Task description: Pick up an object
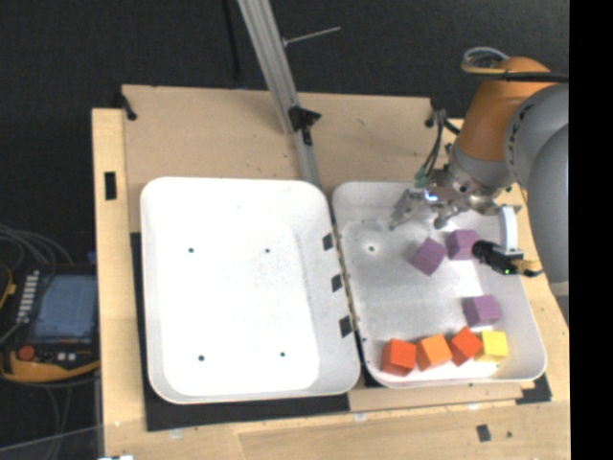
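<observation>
My gripper (419, 218) hangs over the far part of the right bin (378, 286), open, with nothing between its fingers. Just in front of it lie two purple cubes, one (429, 255) tilted and one (462, 243) to its right. A third purple cube (481, 309) sits nearer the bin's right wall. Along the front wall runs a row of three orange cubes (434, 351) and, at its right end, a yellow cube (494, 343).
The left bin (235, 286) is beside the right one, parted by a line of black clips (337, 281). A slanted metal rail (278, 75) rises from the back of the bench. A black bracket (500, 255) sticks out by the right bin's right wall.
</observation>
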Tool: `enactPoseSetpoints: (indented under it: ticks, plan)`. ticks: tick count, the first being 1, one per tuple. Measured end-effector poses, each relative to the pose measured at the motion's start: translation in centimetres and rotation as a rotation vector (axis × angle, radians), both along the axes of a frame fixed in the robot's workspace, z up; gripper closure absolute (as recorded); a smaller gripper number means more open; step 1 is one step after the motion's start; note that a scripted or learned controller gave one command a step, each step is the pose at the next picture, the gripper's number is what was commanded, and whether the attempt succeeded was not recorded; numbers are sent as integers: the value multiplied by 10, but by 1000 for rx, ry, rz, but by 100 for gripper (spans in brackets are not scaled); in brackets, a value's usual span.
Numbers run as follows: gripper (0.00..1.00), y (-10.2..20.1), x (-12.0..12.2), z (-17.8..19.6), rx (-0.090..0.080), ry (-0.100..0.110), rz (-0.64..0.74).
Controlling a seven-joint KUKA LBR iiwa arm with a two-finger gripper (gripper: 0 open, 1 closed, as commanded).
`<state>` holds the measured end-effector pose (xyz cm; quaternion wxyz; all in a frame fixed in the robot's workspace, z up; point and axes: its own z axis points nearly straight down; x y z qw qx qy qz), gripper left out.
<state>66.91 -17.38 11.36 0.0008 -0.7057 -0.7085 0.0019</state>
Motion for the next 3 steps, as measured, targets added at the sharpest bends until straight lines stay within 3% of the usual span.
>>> enactPoseSetpoints:
  ticks: [1,2,3]
  plan:
    - [0,-1,1,-16,-1,-4,1]
    - [100,-2,2,-3,-4,-9,2]
    - [100,-2,0,42,0,-10,-3]
